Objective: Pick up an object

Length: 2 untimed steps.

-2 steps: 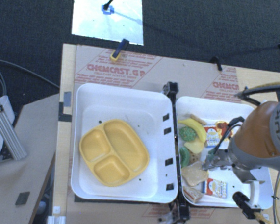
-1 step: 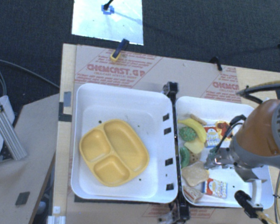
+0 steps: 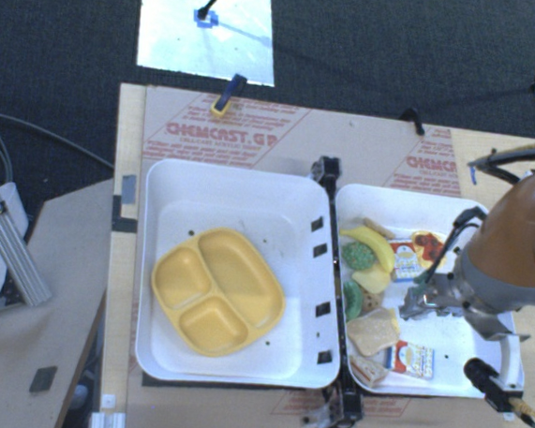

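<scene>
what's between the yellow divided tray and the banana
In the camera view, between the yellow tray and the banana lie bare white bin floor and the two bins' adjoining walls.

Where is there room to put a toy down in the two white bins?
Left bin: bare floor all round the yellow tray, most along the top and right edge. Right bin: crowded on its left, with banana, bread and packets; the gripper hangs beside them. A small bare patch lies at its lower right.

The cardboard sheet (image 3: 256, 132) under the bins reads "CHEMCAST" in red print
</scene>
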Each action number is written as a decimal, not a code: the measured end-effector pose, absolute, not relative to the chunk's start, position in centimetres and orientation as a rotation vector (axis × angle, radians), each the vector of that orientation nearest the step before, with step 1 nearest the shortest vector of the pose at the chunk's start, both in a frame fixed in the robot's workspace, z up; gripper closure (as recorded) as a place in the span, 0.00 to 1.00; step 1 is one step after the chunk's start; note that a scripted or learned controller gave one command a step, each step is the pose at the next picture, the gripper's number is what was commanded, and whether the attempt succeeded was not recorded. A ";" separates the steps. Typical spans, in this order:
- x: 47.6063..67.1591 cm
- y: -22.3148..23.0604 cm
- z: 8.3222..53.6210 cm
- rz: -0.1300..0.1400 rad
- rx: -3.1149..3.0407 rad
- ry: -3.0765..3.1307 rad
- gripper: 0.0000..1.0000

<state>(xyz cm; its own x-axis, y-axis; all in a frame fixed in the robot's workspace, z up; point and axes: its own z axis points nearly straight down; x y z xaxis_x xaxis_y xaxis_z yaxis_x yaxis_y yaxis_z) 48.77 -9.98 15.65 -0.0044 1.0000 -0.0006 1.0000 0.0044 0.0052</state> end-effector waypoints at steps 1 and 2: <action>48.9 -7.5 22.5 0.010 2.208 2.225 1.00; 48.7 -7.7 22.2 0.002 2.215 2.224 0.00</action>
